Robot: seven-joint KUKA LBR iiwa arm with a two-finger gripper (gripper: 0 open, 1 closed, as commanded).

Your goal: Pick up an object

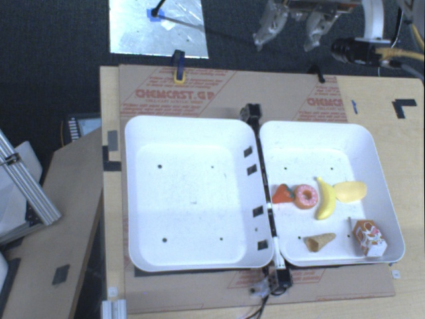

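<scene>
Nearest, lying low in the right bin (372, 145) are a small carton (369, 238) and cone (319, 242), then banana (325, 200), donut (306, 196) and strawberry (283, 194), while farthest, at the frame's top, the gripper (292, 35) is hovering with fingers (267, 28) spread, holding nothing.

Gripper (295, 32) raised at top edge — fingers spread, nothing between

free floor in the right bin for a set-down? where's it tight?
Right bin: bare floor along the far wall, above the toy row. Crowded mid-floor: strawberry, donut, banana and yellow piece sit close together. Near wall holds the cone and small box. Left bin: floor bare wall to wall. Tool hangs beyond the bins.
</scene>
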